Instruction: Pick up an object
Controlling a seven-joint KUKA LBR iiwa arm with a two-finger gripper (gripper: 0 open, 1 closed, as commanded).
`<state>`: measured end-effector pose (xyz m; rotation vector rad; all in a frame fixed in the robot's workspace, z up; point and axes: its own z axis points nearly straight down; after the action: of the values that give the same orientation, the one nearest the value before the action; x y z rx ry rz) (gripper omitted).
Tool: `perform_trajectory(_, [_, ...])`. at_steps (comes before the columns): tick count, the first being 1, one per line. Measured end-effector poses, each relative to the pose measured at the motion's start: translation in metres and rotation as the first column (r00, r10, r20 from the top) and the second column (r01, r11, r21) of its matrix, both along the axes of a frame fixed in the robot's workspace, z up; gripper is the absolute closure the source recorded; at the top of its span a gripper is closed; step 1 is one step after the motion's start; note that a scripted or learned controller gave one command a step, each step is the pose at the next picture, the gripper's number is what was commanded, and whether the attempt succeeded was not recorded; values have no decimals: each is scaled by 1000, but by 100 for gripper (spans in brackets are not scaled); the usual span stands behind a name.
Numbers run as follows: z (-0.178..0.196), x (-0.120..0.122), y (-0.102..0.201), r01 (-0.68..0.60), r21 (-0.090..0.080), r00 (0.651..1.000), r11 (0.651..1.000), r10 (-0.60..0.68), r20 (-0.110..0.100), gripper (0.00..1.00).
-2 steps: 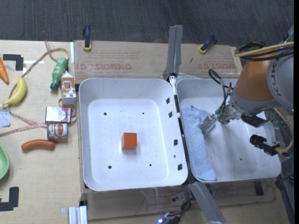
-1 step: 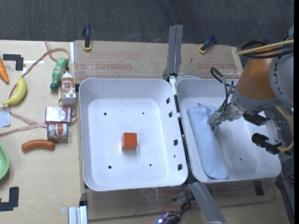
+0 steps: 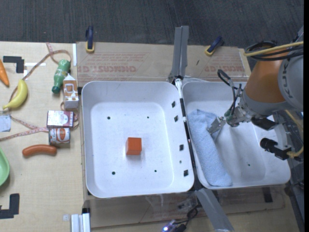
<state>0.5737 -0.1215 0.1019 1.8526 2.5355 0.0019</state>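
- Overhead, two shallow white plastic bins side by side on the desk: left bin, right bin.
- One small orange cube near the middle of the left bin, alone on the white floor, well apart from every wall.
- One pale blue folded cloth along the left side of the right bin, running from near the top wall down toward the bottom wall.
- One grey arm with an orange band, reaching in from the right over the right bin.
- One two-finger tool low over the upper part of the cloth, tilted to the left; cannot tell whether released or clenched, nor whether touching the cloth.
- Two clamps at the top edge: one blue clamp, one blue-and-yellow clamp.
- Brown cardboard sheet behind the bins, with red upside-down print, too faint to read.
- Left of the bins, on the desk: one yellow banana, one orange carrot, one green bottle, one small carton, one red-and-white box, one can, one reddish sausage; labels too small to read.
- One green dish edge at the far left.
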Motion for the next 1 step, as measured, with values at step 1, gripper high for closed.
perform_trajectory(1, [-10,-49,9,-14,0,1000,1000,14,-2,0])
